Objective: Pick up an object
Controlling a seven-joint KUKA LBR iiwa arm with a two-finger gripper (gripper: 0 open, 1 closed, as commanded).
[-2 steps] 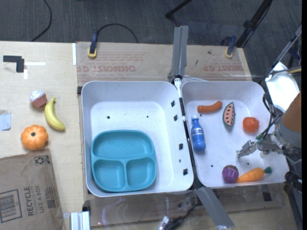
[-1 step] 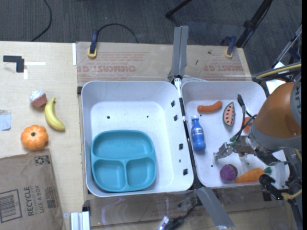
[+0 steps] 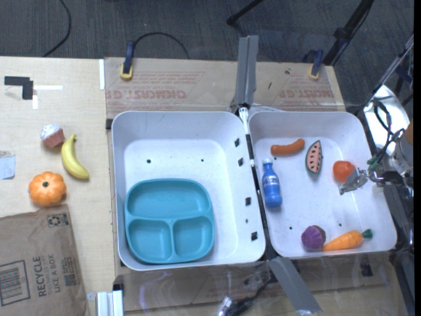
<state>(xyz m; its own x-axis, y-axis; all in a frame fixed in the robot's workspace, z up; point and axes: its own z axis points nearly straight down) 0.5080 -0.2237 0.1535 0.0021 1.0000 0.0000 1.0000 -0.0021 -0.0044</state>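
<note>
The right bin (image 3: 329, 127) holds several toy foods: an orange sausage (image 3: 287, 147), a watermelon slice (image 3: 314, 157), a red tomato (image 3: 342, 170), a blue bottle (image 3: 271, 184), a purple fruit (image 3: 313, 236) and a carrot (image 3: 343, 240). My gripper (image 3: 360, 178) hangs at the bin's right side, just right of and slightly below the tomato. It is small and partly hidden by cables. Nothing can be seen held in it.
The left bin (image 3: 171, 133) carries a teal divided tray (image 3: 170, 220) at its front. Left of the bins on the wooden bench lie a cupcake (image 3: 52, 135), a banana (image 3: 73, 158), a small pumpkin (image 3: 47, 188) and a cardboard box (image 3: 39, 262).
</note>
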